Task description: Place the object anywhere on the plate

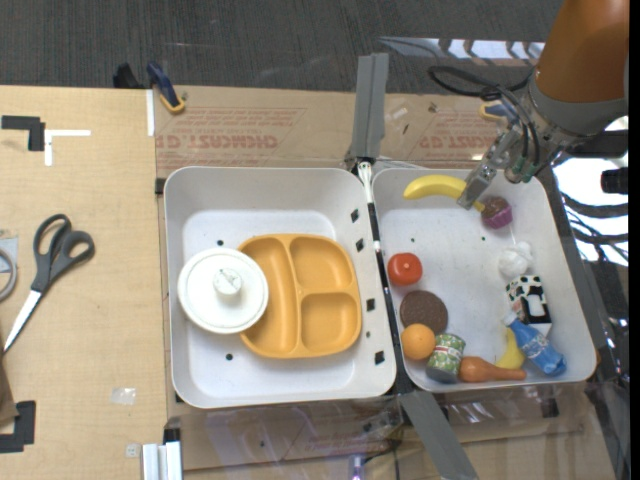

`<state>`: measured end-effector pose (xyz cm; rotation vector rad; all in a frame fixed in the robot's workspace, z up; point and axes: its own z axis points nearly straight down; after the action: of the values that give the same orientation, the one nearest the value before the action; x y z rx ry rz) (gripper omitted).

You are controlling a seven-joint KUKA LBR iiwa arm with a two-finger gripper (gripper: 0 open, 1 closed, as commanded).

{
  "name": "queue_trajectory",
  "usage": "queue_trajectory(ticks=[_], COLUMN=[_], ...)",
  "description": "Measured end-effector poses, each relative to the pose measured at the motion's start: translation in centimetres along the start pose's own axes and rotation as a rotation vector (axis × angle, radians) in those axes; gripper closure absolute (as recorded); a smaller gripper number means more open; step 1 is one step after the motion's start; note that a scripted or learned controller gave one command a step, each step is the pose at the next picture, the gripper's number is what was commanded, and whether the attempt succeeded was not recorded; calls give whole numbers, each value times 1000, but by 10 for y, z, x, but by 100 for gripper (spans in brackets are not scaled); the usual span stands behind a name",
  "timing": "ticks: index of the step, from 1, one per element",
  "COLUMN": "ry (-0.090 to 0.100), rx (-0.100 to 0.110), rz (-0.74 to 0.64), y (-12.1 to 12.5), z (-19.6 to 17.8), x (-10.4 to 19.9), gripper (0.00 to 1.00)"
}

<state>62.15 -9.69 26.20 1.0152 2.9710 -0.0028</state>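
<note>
The gripper (478,190) is seen above the right bin (560,258) between a curved banana (434,186) and a purple object (497,212); its state cannot be told.

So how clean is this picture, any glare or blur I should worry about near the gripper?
Camera view: strong glare blows out the area at the right edge beside the right bin. The gripper, above the banana's end, is slightly soft, so its fingers read poorly. The yellow plate and white lid are evenly lit and sharp, with soft shadows.
</note>
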Motion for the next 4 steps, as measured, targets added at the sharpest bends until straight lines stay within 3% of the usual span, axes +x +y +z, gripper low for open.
queue_trajectory(ticks=[1,2,3,4], ry=[2,3,1,0], rx=[-1,0,-1,-1], rz=[-54,-82,-115,-226], y=[-5,9,109,80], z=[2,71,70,-23], x=[68,141,159,192], gripper=[100,100,100,100])
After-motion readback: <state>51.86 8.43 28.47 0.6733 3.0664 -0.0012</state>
